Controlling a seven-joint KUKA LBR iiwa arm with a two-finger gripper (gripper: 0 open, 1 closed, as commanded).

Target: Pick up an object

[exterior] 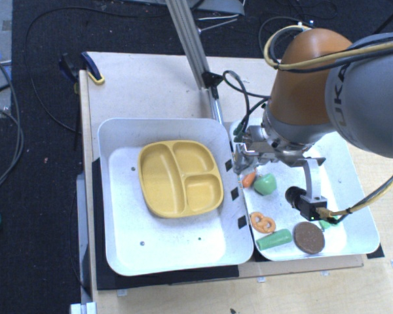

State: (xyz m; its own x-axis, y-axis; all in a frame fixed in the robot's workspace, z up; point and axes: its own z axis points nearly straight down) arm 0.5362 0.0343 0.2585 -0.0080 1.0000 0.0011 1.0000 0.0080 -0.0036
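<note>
Gripper (254, 165) over right shallow white bin (354, 175), near its left wall. Round green plastic fruit (266, 184) just below-right of gripper; small orange piece (249, 179) just below it, touching fruit's left side. Twisted orange pretzel toy (262, 224), green plastic cylinder (274, 239), brown round disc (309, 237) farther below gripper, near bin's front. Yellow three-compartment plastic tray (181, 177) left of gripper, inside left shallow white bin (118, 195).

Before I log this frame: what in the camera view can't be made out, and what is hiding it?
- Gripper: tucked under the grey-and-orange arm's wrist, finger state unreadable.
- Small orange piece by the round green object: partly covered, shape unclear.
- Right white bin: its far part lies under the arm.
- Small green bit near the brown disc: too small to identify.
</note>
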